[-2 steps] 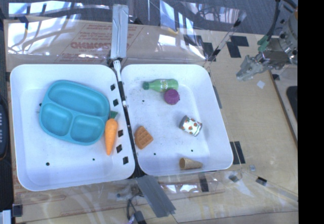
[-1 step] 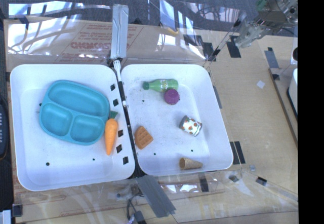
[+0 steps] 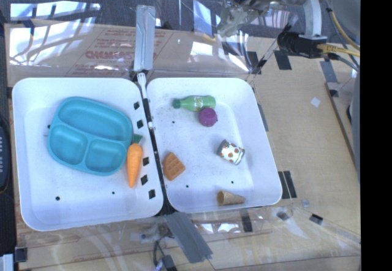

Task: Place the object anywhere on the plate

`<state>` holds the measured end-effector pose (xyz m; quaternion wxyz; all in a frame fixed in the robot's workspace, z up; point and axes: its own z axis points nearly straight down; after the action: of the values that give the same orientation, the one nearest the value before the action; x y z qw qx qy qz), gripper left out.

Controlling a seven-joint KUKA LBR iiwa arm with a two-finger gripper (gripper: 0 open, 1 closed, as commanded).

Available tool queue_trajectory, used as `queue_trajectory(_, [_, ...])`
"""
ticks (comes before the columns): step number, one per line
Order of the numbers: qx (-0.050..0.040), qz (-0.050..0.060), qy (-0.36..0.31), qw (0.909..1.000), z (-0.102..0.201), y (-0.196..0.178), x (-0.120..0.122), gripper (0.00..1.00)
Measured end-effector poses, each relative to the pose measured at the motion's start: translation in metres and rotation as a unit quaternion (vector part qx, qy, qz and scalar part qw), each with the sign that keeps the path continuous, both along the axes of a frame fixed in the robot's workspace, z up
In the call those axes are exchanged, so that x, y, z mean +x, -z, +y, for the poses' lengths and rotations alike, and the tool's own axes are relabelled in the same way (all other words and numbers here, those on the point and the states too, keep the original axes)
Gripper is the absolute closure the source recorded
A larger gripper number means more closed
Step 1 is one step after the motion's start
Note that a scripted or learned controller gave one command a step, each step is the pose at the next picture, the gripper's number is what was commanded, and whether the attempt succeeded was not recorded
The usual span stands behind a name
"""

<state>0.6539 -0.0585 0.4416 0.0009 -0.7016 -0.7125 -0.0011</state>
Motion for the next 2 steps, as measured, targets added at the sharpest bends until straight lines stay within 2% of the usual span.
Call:
queue_trajectory(1, [-0.0017, 0.0, 0.008, 1.0, -0.086, -0.002, -0.083, 1.0])
queue_trajectory(2, [-0.0018, -0.001, 0.007, 1.0, -0.131, -0.003, -0.178, 1.0])
